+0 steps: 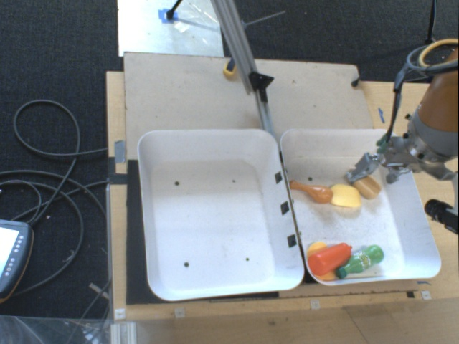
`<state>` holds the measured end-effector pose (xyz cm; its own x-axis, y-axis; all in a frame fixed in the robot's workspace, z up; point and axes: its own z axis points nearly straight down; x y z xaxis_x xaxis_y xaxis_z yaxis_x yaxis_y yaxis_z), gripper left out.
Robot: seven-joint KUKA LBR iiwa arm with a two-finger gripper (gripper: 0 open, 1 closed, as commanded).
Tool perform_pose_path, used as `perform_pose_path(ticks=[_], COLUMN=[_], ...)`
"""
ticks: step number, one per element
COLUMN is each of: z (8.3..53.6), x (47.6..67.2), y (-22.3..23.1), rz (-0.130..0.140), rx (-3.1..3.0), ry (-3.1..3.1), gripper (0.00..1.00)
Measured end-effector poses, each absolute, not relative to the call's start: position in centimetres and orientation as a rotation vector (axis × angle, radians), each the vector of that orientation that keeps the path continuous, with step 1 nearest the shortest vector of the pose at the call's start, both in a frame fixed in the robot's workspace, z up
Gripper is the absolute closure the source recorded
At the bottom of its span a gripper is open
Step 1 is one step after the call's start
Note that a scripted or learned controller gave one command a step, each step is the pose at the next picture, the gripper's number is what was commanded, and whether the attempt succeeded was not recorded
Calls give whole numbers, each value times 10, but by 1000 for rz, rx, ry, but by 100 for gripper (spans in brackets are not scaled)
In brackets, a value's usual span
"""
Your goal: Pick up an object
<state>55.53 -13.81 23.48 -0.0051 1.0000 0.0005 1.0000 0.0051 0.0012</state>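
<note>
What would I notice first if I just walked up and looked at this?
Probably the bright toys in the right bin: a red-orange piece and a green bottle sit together at its near edge, with a yellow piece and an orange spoon-like thing in the middle. Then the robot's gripper, low over a tan piece beside the yellow one.
</note>
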Motion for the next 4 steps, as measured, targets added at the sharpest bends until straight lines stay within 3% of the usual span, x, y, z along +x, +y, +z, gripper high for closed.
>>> perform_pose_path(ticks=[1,3,4], z=[235,119,89], x=[555,543,543], y=[-138,-132,-131], rz=[2,-3,-1], rx=[2217,2224,2223], ry=[2225,2225,2223], gripper=[0,0,0])
